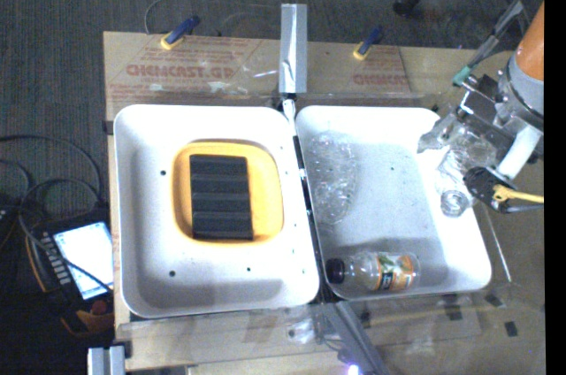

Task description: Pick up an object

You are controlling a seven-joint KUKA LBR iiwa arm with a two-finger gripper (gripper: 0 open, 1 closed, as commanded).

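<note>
A tray (270, 187) lies in the left bin (141, 187); a bottle (376, 271) in the right bin (398, 179).

two white bins (141, 276) sit side by side on the worktop (177, 72). the left one holds one yellow tray (270, 187) with one black ridged block (219, 196) in it. the right one holds one clear crinkled plastic container (332, 179) and one capped bottle (376, 271). two blue-and-yellow clamps (179, 31) sit along the worktop's far edge.
</note>
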